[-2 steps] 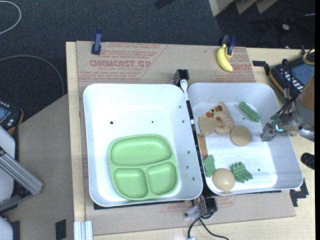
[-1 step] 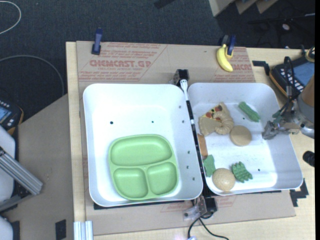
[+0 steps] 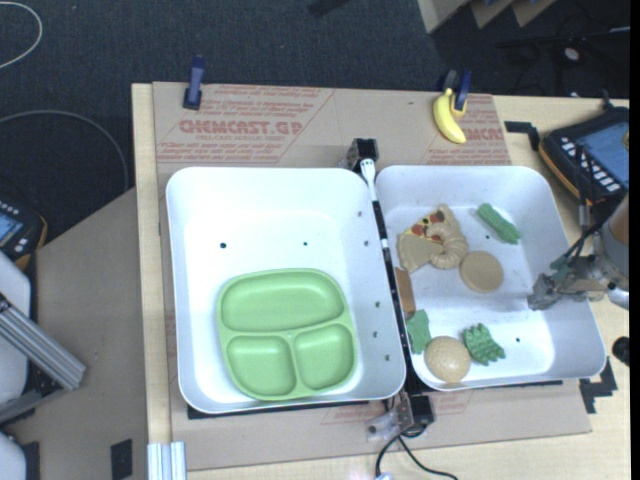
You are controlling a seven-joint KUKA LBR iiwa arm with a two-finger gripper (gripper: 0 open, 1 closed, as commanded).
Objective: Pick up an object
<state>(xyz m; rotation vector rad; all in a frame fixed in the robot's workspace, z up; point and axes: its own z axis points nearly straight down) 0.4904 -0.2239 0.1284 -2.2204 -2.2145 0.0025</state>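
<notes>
Here's the right bin (image 3: 530,183), and that's where all the loose pieces lie. Nearest the middle sits a tan disc (image 3: 481,271), flat on the white floor. Touching it on the left is a lumpy tan piece (image 3: 432,243) with red and dark specks on top; what it is meant to be is hard to make out. Up toward the far corner lies a green pod (image 3: 497,222), on a slant and apart from the rest. Down at the near side there's a round bun (image 3: 447,358), with a bumpy green piece (image 3: 483,344) just beside it on the right and a green strip (image 3: 417,328) against the bin's left wall, partly tucked behind the bun.

Now the gripper (image 3: 548,293): it sits low over the right-hand part of the same bin, well apart from the disc, above bare white floor. It is small, dark and blurred against the wiring behind it, so I cannot tell whether it is spread or closed, and nothing shows in its grasp. The arm behind it is cut off by the frame's edge.

Next door, the left bin (image 3: 270,208) holds a green divided tray (image 3: 288,333) lying flat, toward the near side. Beyond the bins, a banana (image 3: 449,118) lies on the bench (image 3: 250,118), next to a blue clamp (image 3: 460,86). At far right a black device (image 3: 595,153) with an orange rim is partly cut off.
</notes>
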